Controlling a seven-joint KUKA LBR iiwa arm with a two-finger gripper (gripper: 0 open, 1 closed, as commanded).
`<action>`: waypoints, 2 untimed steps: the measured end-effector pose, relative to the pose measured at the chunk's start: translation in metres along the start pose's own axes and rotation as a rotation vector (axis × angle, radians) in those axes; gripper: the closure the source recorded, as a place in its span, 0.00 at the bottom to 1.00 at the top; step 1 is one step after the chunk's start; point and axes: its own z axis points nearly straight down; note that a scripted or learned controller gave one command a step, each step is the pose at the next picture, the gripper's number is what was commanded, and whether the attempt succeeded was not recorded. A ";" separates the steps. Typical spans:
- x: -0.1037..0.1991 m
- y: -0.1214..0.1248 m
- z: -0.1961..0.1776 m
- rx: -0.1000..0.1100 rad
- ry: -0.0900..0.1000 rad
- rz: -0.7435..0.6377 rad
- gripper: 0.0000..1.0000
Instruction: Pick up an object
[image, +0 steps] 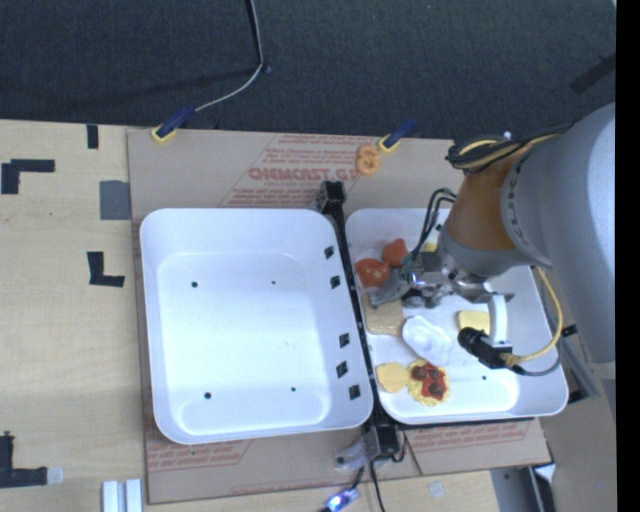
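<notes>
The right bin (530, 400) holds several small objects: a red tomato-like piece (373, 270), an orange-red piece (396, 250), a tan flat piece (383, 318), a white lump (426, 336), a yellow block (473, 321), a yellow slice (393, 377) and a red-and-yellow piece (431, 382). My gripper (392, 293) reaches down from the right into the bin's left half, just below the red piece and over the tan piece. Its metal fingers point left, low among the objects.
The left bin (240, 320) stands beside the right one, with a black divider clip (331, 196) between them. Both rest on a cardboard sheet (290, 175). An orange ring (368, 158) lies on the cardboard behind the bins. The arm's grey body (570, 210) covers the right bin's far right.
</notes>
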 end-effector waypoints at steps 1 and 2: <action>0.012 0.047 0.002 0.003 0.000 -0.002 0.00; 0.013 0.080 0.004 0.023 0.004 -0.004 0.00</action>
